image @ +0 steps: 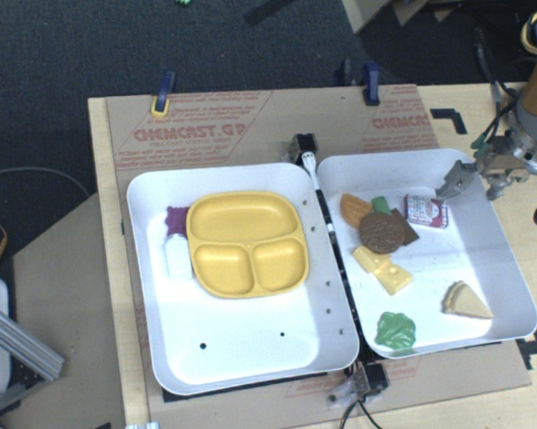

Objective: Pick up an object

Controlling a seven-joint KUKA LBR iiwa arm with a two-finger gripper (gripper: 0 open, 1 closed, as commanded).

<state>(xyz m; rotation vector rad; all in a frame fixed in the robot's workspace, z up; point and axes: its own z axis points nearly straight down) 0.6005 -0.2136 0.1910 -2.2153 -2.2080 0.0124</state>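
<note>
My gripper point(473, 187) hangs over the upper right part of the right bin point(505, 257), open, with nothing between its fingers. Just to its left lies a red and white packet point(424, 212). Further left sit a brown round cookie point(382, 233), an orange piece point(354, 208) and a small green piece point(380, 204). A yellow cheese wedge point(383, 270) lies below the cookie. A green leafy lump point(396, 330) and a tan wedge point(464, 301) rest near the bin's front edge.
The left bin point(241, 348) holds a yellow divided plate point(248, 242), with a purple item point(176, 218) and a white bottle point(176, 258) beside its left side. The two bins touch along a black-edged seam point(331, 250). Clamps point(369, 81) grip the board at the back.
</note>
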